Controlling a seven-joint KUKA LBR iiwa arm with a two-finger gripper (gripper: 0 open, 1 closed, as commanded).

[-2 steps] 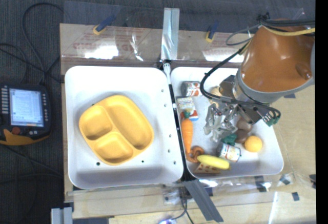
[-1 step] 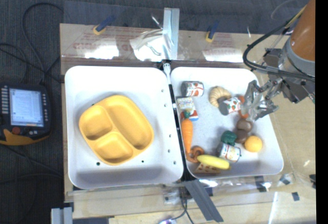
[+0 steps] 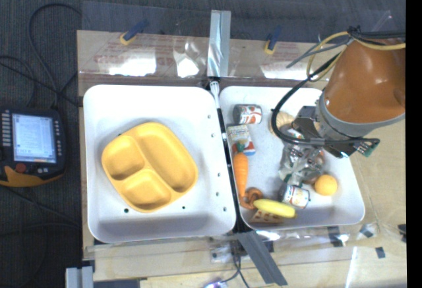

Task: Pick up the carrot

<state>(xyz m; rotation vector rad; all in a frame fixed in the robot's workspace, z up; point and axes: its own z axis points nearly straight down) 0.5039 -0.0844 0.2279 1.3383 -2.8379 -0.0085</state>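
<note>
Carrot (image 3: pixel 241 171) lies lengthwise along the left wall of the right bin (image 3: pixel 353 214), just above a banana (image 3: pixel 273 208) and below a small carton (image 3: pixel 241 139). Gripper (image 3: pixel 298 171) hangs nearby over a can (image 3: pixel 297 196); how far it is open cannot be told.

A light wooden counter (image 3: pixel 386 148) is seen from above, standing on dark grey carpet (image 3: pixel 39 16). Two shallow white bins are carried on it side by side: the left bin (image 3: pixel 99 214) and the right bin (image 3: pixel 349 211), their inner walls touching along the middle. Behind the bins, clear plastic sheeting (image 3: pixel 151 59) is laid across the rear of the counter, apparently held by blue-and-yellow clips (image 3: pixel 134 31). An upright metal strip (image 3: pixel 219 43) is set between the bins at the back.
</note>
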